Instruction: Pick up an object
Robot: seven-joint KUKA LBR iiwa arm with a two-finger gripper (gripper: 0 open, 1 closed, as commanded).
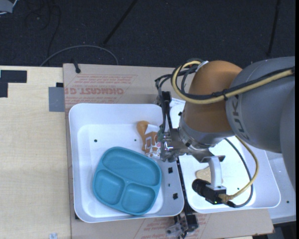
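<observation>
While nothing can be seen lifted clear of either bin, the pick looks to be at its reaching stage, with the grasp itself unconfirmed. At the far left the pale tabletop [25,158] lies bare of loose things. Next comes the left bin [89,133], where a blue divided plate [127,179] lies flat across the lower middle of the floor. Just beyond the plate's upper right corner, close to the bin's right wall, sits a small orange-and-white packet [148,141]; whether it is one thing or two crumpled together is hard to say.

The hand [165,147] is low at that same wall, right beside the packet and possibly touching it. Its underside is hidden by the wrist, so I cannot tell whether it is open or closed, nor whether it has hold of anything. The packet appears to rest on the bin floor, so I judge it the likely target and not yet raised.

Further right, the grey arm [214,103] covers much of the right bin [269,183], where a tan scrap [204,174] peeks out beneath it. Closing, lifting and carrying all seem left to do.
</observation>
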